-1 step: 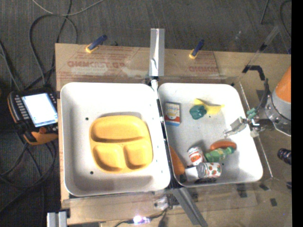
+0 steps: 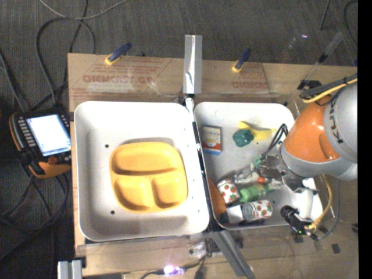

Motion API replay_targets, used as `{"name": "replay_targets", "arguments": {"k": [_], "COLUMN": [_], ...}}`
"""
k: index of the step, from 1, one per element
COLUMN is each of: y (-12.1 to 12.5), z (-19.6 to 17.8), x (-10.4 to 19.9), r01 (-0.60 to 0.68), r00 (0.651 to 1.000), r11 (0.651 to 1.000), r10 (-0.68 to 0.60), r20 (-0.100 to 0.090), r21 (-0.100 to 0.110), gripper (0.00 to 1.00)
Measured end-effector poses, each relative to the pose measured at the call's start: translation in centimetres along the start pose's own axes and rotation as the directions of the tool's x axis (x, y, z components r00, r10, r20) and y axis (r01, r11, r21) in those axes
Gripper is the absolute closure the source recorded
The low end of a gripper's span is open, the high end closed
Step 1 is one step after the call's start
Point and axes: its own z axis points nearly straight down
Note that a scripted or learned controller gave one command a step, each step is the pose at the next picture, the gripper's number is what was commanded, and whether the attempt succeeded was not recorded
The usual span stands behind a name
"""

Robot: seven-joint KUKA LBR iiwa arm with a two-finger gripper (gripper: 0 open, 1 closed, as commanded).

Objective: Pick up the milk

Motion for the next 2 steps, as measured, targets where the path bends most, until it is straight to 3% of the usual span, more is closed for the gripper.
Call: {"name": "replay_targets", "arguments": {"k": [1, 2], "y": [1.3, -0.9], "z": [1.5, 1.5], "x": [3.9, 3.5], "r01": [0.064, -0.178], "r00": [0.998, 0.984], "r11": [0.998, 0.984], "r10": [-0.064, 0.178], "r20": [-0.003, -0.003], "r21": [0.009, 0.01], "gripper": [0.0, 0.0]}}
